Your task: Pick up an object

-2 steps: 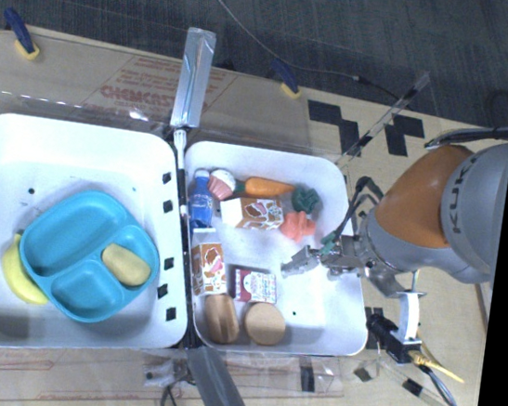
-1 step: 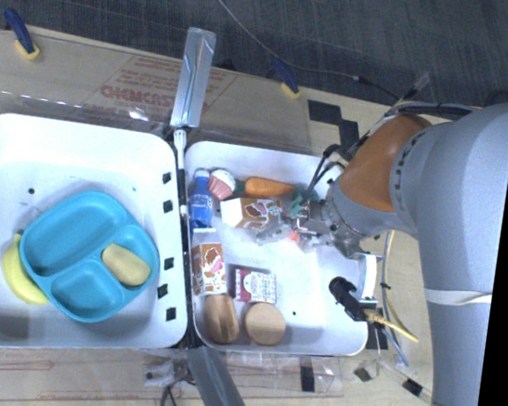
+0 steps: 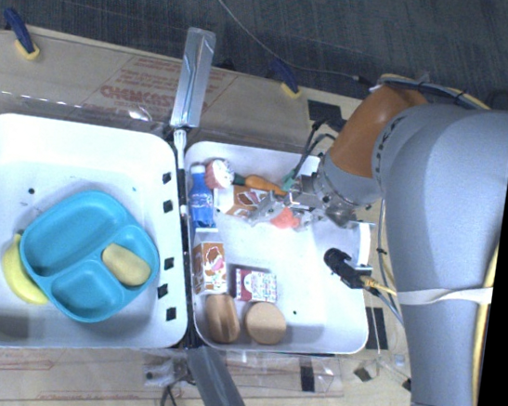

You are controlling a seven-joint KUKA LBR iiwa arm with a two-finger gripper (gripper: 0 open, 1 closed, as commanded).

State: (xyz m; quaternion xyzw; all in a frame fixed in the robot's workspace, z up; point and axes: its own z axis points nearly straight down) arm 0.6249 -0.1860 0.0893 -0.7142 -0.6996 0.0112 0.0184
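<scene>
Camera view has the arm (image 3: 441, 205) leaning in over the right bin (image 3: 340, 327), wrist down at that bin's top edge, and the gripper (image 3: 303, 200) is low among the clutter at the bin's upper middle. Whether the pincer is open or closed I cannot tell from up here; the wrist housing and cables cover it. Right at the tips sits a small red piece (image 3: 283, 217), touching or nearly touching a brown packet (image 3: 247, 202), with a carrot (image 3: 264, 186) just above them, closer to the bin's top wall. My read is that the red piece is the target, though it could be the packet; at this angle it's a blur of colours. Nothing is lifted: every item lies on the bin floor, so the pick itself is not done. Along the bin's left wall a blue bottle (image 3: 201, 201) lies lengthwise, a snack box (image 3: 210, 266) below it, a pink carton (image 3: 254, 285) just beside that, and two bread rolls (image 3: 243, 320) side by side at the bottom edge, all untouched. Over in the left bin (image 3: 8, 153), well apart from the right bin's action, a blue tray (image 3: 70, 247) holds a potato (image 3: 126, 264) with a banana (image 3: 17, 272) tucked under its edge. What's left: close on something, raise it off the floor.
</scene>
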